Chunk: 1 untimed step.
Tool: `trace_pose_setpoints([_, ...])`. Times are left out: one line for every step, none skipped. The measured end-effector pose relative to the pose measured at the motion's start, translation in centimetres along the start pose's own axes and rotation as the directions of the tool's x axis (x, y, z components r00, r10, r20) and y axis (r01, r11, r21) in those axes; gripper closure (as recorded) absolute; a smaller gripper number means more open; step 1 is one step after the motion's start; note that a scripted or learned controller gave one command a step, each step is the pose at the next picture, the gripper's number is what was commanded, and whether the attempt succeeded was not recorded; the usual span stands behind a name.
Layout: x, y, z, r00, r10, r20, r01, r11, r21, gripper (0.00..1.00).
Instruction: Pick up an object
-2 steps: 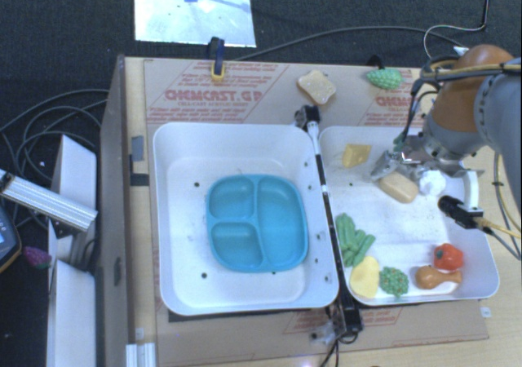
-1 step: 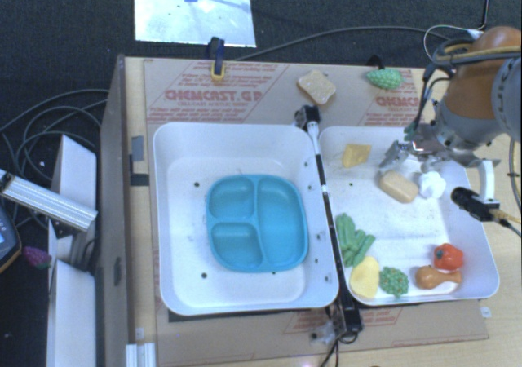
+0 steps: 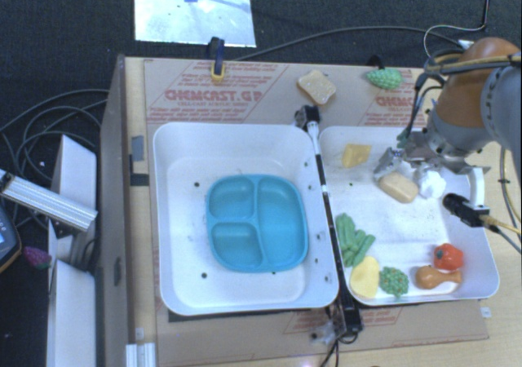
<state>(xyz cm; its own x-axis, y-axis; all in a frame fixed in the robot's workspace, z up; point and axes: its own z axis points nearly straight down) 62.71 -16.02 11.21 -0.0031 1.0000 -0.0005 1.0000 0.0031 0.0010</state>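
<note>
My gripper (image 3: 403, 168) hangs over the far part of the right bin (image 3: 481, 271), with its fingers spread open. Just below and in front of the fingertips lies a tan bread-like piece (image 3: 398, 187); nothing is held between the fingers. A white crumpled item (image 3: 431, 184) lies right beside the tan piece, under the wrist. A yellow cheese wedge (image 3: 355, 155) sits to the gripper's left.
The right bin also holds green beans (image 3: 353, 239), a yellow piece (image 3: 365, 277), a green broccoli (image 3: 394, 280), an orange-brown piece (image 3: 435, 277) and a red tomato (image 3: 448, 256). A blue divided plate (image 3: 257, 223) lies in the left bin (image 3: 175, 194). A bread slice (image 3: 316, 86) and a green item (image 3: 385, 77) lie behind the bins.
</note>
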Motion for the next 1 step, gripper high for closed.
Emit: trace_pose_setpoints([4.4, 3.29, 1.87, 1.0, -0.002, -0.001, 0.002, 1.0, 0.0, 0.0])
